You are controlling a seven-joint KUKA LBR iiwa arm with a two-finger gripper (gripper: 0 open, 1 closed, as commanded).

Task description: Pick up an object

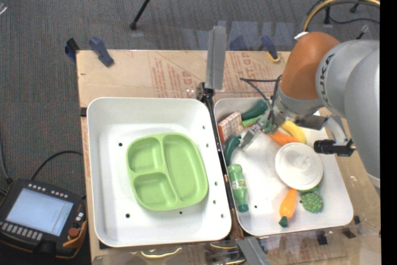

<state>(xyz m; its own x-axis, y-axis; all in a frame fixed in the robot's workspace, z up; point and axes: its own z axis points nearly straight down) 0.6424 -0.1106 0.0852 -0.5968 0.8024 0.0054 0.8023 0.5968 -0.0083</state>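
Camera view: the gripper point(255, 132) sits low in the right bin point(345, 205), at its upper-left part, with the grey arm point(347, 90) and orange band point(308, 65) rising behind it to the right. Whether anything sits between its tips cannot be told from this angle. Just beside the gripper to the left lie a small red-and-white box point(229, 125) and a dark green vegetable toy point(231, 147); another green piece point(255, 111) lies just above it. Immediately right of the gripper are a yellow banana toy point(294, 131) and an orange piece point(281, 138). Below and right rests a round white lid-like dish point(299, 166); below the gripper lies a green bottle point(237, 187), and farther off an orange carrot toy point(288, 204) and a green knobbly ball point(312, 202). The left bin point(105, 127), well apart, holds a green divided plate point(167, 170). Judgement: the nearest candidates look like light, rigid, smooth plastic toys, likely slippery on curved flanks; a grasp across the narrow middle suits them. The box appears crushable and is best taken across its flat faces.
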